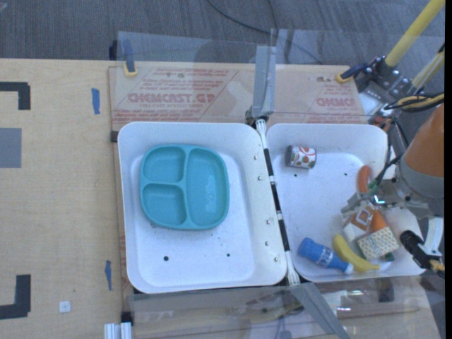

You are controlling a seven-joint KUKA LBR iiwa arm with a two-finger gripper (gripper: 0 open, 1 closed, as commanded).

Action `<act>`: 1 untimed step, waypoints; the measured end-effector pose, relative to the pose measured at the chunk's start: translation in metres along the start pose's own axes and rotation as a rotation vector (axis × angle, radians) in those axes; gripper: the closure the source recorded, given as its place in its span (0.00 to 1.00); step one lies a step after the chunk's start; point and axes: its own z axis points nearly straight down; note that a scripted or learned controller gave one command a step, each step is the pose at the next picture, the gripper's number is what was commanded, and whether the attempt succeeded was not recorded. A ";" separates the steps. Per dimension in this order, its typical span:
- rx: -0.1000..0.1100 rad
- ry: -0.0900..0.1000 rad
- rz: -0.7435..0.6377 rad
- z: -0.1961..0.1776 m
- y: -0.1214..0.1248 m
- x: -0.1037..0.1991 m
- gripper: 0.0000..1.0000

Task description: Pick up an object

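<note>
Now we see our gripper (pixel 361 205) low in the right bin (pixel 318 189) over the banana (pixel 351 254) pile, though whether it grips anything we cannot tell.

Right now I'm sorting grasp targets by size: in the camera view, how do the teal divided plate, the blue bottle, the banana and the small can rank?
1. teal divided plate, by far the largest.
2-3. banana and blue bottle: they look much alike, so I won't rank them.
4. small can, the smallest.
</note>
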 end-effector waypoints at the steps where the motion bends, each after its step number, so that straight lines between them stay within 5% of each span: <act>1: -0.003 -0.002 0.000 -0.012 0.001 -0.001 1.00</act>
